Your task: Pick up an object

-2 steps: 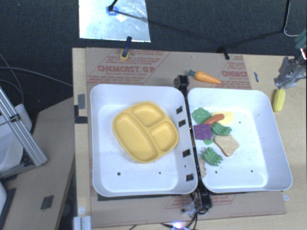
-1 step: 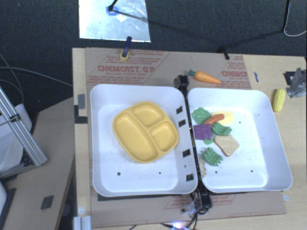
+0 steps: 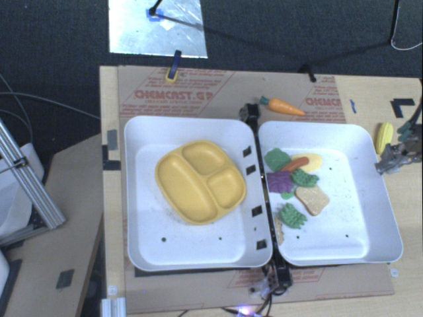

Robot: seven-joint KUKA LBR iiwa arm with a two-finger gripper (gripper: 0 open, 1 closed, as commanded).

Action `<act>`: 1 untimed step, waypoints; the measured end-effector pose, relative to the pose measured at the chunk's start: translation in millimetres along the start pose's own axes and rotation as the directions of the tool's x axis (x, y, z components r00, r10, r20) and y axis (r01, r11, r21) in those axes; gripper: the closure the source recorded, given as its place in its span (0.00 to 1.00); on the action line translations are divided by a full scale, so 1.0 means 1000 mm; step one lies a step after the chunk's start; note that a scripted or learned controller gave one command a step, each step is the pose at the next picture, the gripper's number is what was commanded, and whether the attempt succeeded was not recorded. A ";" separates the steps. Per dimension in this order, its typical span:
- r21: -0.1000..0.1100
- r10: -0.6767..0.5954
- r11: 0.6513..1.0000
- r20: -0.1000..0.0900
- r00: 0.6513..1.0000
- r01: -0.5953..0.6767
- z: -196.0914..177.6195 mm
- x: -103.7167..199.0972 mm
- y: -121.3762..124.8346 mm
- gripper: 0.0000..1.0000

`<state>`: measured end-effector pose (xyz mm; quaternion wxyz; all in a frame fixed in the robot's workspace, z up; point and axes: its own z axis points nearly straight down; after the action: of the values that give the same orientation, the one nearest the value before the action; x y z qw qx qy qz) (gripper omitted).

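Observation:
The right bin [image 3: 344,236] holds a cluster of toy foods along its left side: a green leafy piece [image 3: 277,158], a small orange carrot piece [image 3: 297,164], a yellow piece [image 3: 312,160], purple grapes [image 3: 278,181], a dark green piece [image 3: 305,177], a slice of toast [image 3: 312,200] and another green piece [image 3: 291,216]. My gripper [image 3: 390,160] hangs at the right edge of the view, just outside that bin's right rim, well apart from the foods. Nothing is visibly held in it.
The left bin [image 3: 142,177] holds a yellow divided plate [image 3: 200,181]. A toy carrot [image 3: 283,106] lies on the bench behind the bins. A yellow corn cob [image 3: 384,137] lies on the bench beside the gripper. Black clips run along the seam between the bins.

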<state>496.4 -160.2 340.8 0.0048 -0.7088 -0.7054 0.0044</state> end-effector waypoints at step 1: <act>-0.016 -0.002 1.000 0.003 1.000 0.002 -0.014 -0.031 -0.010 1.00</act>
<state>486.2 -191.4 355.4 -0.0021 -0.7080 -0.7062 -0.0002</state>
